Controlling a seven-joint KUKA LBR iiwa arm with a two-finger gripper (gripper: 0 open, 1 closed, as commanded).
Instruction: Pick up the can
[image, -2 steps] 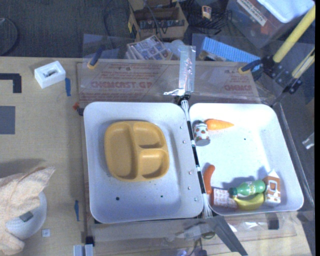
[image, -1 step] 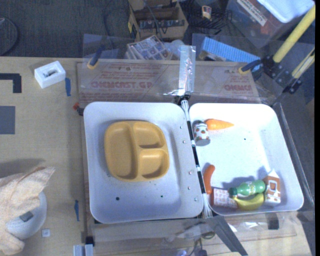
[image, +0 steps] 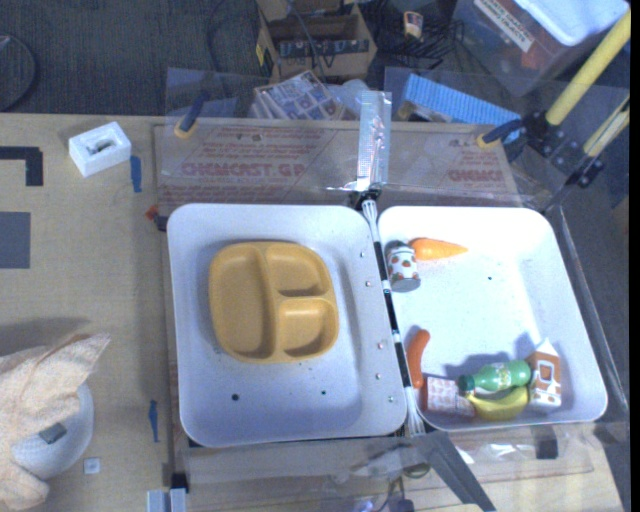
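can (image: 402, 265) in right bin (image: 500, 300), far-left corner, touching carrot (image: 437, 249) | looks light, rigid, slick, may roll | grip across curved sides mid-body | hand state: cannot tell

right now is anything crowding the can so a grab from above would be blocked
Nothing lies over the can. It sits against the right bin's left wall, and the carrot lies close beside it, so fingers have little room on those sides.

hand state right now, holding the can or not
Hand: cannot be told from the camera view. The small white can lies untouched in the right white bin.
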